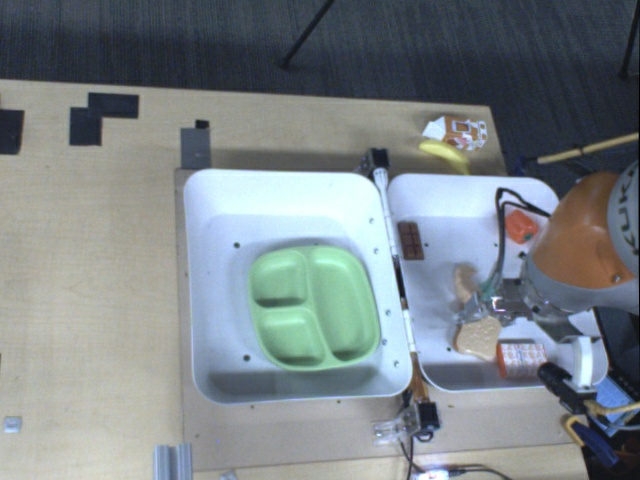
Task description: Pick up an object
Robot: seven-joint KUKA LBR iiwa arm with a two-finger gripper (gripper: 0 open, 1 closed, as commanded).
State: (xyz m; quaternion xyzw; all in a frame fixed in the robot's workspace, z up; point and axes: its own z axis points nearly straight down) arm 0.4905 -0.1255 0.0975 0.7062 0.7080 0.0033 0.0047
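Gripper (pixel 478 311) low in right bin (pixel 440 208), reaching in from right; cannot tell its state, tip blurred against clutter. Beige bread-like piece (pixel 476 342) lies just below tip, toward near wall; second pale piece (pixel 465 282) just above it. Tip sits between the two, apparently touching or nearly so. Red-labelled can (pixel 521 357) lies on its side beside lower piece, long axis left-right. Brown block (pixel 410 239) well apart, upper left. Green divided tray (pixel 313 306) in left bin (pixel 215 268).

Glossy white plastic bins (pixel 220 218), matt green plastic tray (pixel 314 306), pale wood bench (pixel 90 298).
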